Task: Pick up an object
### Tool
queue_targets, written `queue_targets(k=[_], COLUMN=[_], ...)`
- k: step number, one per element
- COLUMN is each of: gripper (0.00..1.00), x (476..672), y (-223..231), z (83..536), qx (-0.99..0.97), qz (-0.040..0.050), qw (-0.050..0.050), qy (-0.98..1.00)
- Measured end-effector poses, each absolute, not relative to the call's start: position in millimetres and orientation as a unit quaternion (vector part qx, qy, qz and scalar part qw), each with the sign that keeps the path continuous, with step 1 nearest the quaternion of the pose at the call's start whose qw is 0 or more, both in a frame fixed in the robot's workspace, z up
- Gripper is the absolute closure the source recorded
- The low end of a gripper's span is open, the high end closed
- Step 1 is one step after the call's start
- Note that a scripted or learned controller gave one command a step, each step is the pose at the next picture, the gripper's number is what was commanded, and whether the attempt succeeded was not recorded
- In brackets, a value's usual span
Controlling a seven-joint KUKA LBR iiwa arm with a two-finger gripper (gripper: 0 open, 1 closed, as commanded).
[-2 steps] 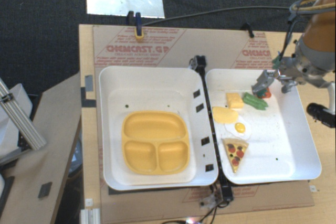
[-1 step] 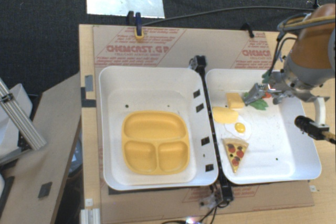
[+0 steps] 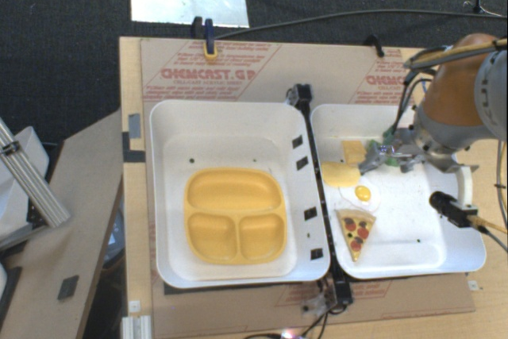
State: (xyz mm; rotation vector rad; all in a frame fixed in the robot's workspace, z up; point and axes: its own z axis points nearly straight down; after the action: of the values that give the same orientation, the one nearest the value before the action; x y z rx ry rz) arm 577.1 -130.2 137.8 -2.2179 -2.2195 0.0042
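Note:
The right bin [image 3: 413, 250] holds several toy foods. A pizza slice [image 3: 357, 231] lies near its front left, with a fried egg [image 3: 363, 194] just behind it. A pale yellow oval piece [image 3: 340, 174] and a yellow square slice [image 3: 353, 149] sit further back by the left wall. My gripper [image 3: 379, 158] hangs low over the bin's back middle, just right of the yellow square slice and the oval piece. I see nothing clearly held in it.
The left bin [image 3: 230, 119] carries a yellow divided plate [image 3: 236, 214]. A raised divider with black clips [image 3: 309, 171] runs between the bins. The arm's orange band [image 3: 456, 91] and cables hang over the right bin's back right. A black fitting [image 3: 451, 209] sits at that bin's right side.

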Motion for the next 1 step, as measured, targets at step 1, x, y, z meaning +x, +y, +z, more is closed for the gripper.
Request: queue_targets(k=[1], gripper=[0.00], x=[578.1], y=[-129.3], z=[87.4], qx=[-0.707], qz=[-0.0011], qw=[0.000], qy=[-0.707])
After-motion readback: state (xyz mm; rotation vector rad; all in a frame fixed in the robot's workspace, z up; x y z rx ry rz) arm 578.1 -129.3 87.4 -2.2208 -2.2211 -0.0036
